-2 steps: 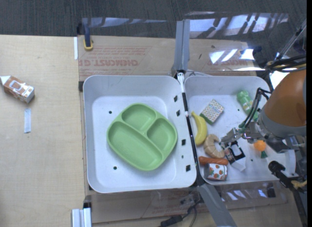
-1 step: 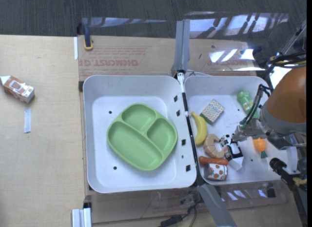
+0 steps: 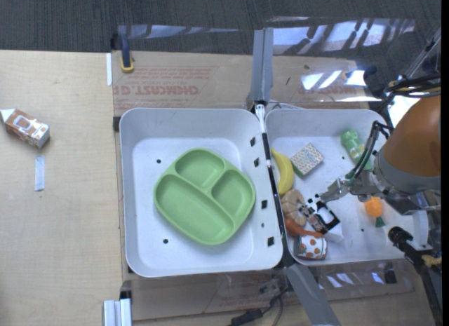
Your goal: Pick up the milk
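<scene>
two shallow white bins sit side by side on the bench. the left bin (image 3: 133,198) holds a green divided plate (image 3: 203,195) lying flat near its middle, with three compartments. the right bin (image 3: 330,123) holds a jumble of small things. a banana (image 3: 283,170) lies along its left wall, and just right of it a small speckled square packet (image 3: 306,158) lies tilted. a green bottle-like item (image 3: 353,144) lies near the bin's far right side. below the banana there is a tan lump (image 3: 293,202), then a carrot (image 3: 303,228), then a rounded white and orange item (image 3: 309,247) at the near left corner. a small orange thing with a green end (image 3: 374,208) lies to the right, beside the arm.

the arm (image 3: 417,146) reaches in from the right over the right bin, its orange band big in the view. the gripper (image 3: 320,209) points left and down among the clutter near the tan lump, with a small black and white item (image 3: 325,219) right at its tip. whether the jaws are apart or together cannot be told, as the tip is too small and cluttered.

the milk (image 3: 27,128), a small carton with brown and white print, lies on its side on the bare bench far to the left, well apart from both bins and from the gripper. a short pale strip (image 3: 39,174) lies near it on the bench.
</scene>
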You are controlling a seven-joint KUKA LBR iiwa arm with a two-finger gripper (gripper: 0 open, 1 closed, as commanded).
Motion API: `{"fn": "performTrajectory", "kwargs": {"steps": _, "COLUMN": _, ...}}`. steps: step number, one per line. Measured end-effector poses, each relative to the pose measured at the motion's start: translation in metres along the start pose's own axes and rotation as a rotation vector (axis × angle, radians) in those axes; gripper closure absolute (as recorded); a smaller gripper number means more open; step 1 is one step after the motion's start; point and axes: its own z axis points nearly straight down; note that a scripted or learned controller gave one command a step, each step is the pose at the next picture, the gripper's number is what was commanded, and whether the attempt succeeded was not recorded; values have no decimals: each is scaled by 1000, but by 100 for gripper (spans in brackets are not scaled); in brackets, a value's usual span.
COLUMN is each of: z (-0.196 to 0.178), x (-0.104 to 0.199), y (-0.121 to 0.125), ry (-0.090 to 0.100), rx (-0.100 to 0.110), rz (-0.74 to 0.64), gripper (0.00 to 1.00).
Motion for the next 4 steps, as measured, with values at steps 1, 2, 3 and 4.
{"fn": "performTrajectory", "kwargs": {"steps": 1, "z": 13, "x": 37, "y": -6, "ry": -6, "rx": 8, "rz": -92, "gripper": 0}}
{"fn": "performTrajectory", "kwargs": {"steps": 2, "z": 13, "x": 37, "y": -6, "ry": -5, "rx": 7, "rz": -100, "gripper": 0}}
{"fn": "performTrajectory", "kwargs": {"steps": 3, "z": 13, "x": 36, "y": -6, "ry": -5, "rx": 7, "rz": -111, "gripper": 0}}
{"fn": "performTrajectory", "kwargs": {"steps": 4, "z": 13, "x": 35, "y": -6, "ry": -2, "rx": 8, "rz": -100, "gripper": 0}}
